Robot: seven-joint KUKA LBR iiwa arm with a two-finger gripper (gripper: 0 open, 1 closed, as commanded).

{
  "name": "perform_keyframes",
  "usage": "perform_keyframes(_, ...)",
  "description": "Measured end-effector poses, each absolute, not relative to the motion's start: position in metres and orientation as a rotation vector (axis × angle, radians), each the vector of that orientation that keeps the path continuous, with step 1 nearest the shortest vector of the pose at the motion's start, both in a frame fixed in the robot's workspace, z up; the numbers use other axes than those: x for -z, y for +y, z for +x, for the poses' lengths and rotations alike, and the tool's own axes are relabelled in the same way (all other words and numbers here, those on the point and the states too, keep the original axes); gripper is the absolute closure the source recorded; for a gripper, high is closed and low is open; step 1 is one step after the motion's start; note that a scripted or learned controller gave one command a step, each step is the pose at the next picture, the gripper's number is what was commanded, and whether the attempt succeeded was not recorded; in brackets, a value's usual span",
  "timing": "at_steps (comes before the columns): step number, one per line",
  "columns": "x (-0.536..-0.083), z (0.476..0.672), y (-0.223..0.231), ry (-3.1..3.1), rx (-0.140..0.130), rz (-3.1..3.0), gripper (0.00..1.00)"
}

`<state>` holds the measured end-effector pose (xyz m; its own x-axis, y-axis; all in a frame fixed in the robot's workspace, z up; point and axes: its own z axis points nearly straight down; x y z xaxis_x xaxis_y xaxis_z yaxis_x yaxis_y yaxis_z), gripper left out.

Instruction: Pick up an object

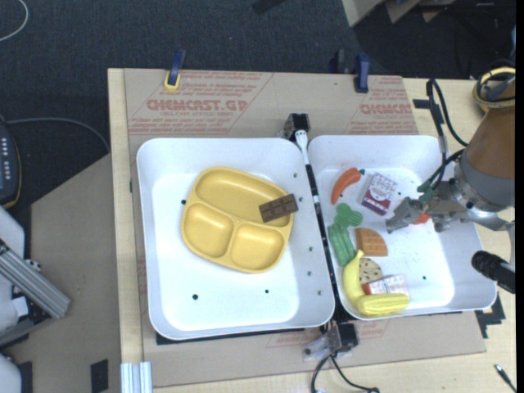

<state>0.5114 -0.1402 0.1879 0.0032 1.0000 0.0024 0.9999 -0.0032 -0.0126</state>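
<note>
The right bin [426, 150] holds several toy foods: an orange carrot [345, 183], a white and maroon packet [378, 193], a green pod [341, 234], an orange waffle [371, 241], a yellow banana [364, 295], a cracker wedge [369, 269] and a small red and white box [386, 285]. My gripper [408, 216] hangs low over the right half of this bin, just right of the packet. A small orange-red piece [422, 217] shows right beside the gripper's tip. Whether it is held is unclear.
The left bin [164, 244] holds a yellow divided plate [233, 219] with a brown chocolate bar [277, 209] lying on its right rim. The arm's orange band [501, 142] and grey wrist cover the right bin's far right side. Clamps stand along the bench's far edge.
</note>
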Motion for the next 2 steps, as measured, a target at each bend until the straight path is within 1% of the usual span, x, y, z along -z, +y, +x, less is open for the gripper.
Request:
perform_keyframes(1, -0.194, 0.514, -0.140, -2.221, 0.000, -2.222, 0.00)
perform_keyframes(2, -0.137, 0.515, -0.149, -2.216, -0.006, -2.218, 0.00)
